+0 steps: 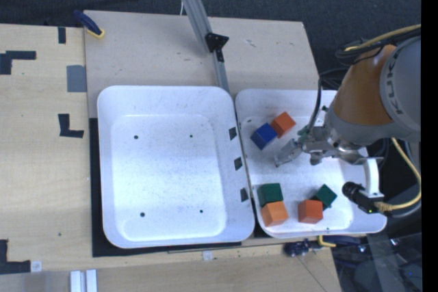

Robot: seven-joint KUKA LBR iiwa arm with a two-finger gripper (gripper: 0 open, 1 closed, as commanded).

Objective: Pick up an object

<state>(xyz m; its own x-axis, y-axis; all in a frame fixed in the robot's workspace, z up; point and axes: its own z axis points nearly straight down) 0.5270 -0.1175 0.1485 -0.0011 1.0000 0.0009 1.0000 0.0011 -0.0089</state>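
White bins sit side by side on the table (171,51); the right bin (342,226) holds small blocks. Those look light, rigid and flat-sided, so opposite faces suit a pinch. Nearest the hand (286,156) lie the blue block (263,136) and orange block (283,124). Whether it is parted, I cannot tell; nothing visibly sits in it.
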